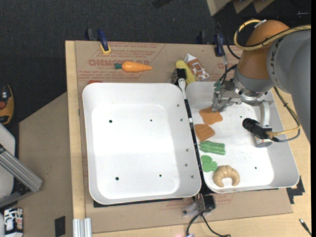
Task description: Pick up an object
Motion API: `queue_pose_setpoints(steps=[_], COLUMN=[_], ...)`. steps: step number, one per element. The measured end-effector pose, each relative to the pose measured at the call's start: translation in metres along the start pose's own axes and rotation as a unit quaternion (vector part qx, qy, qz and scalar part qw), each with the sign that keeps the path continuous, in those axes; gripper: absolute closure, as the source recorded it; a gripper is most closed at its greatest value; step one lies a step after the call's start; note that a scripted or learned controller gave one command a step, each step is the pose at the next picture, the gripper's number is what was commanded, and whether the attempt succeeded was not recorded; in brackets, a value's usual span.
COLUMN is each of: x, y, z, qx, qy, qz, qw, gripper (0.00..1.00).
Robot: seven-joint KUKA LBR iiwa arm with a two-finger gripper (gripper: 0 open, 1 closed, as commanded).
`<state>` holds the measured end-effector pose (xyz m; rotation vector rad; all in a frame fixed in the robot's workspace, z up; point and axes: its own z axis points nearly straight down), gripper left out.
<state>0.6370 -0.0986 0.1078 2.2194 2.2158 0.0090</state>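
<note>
The gripper [217,104] sits just above the orange slice [211,116]; whether it is pinching cannot be told. It should push straight down, then squeeze.

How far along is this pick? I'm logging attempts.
Done: the gripper is low in the right bin, beside the orange piece. In hand: nothing visibly lifted. Left: grasp and raise one; the croissant and green pieces lie untouched.
</note>
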Motion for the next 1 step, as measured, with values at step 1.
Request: queue_pose_setpoints(steps=[1], x=[0.0001], y=[-0.0003], z=[0.0008], qx=[0.001], qy=[0.0], qz=[0.0], qw=[1.0], gripper=[0.0])
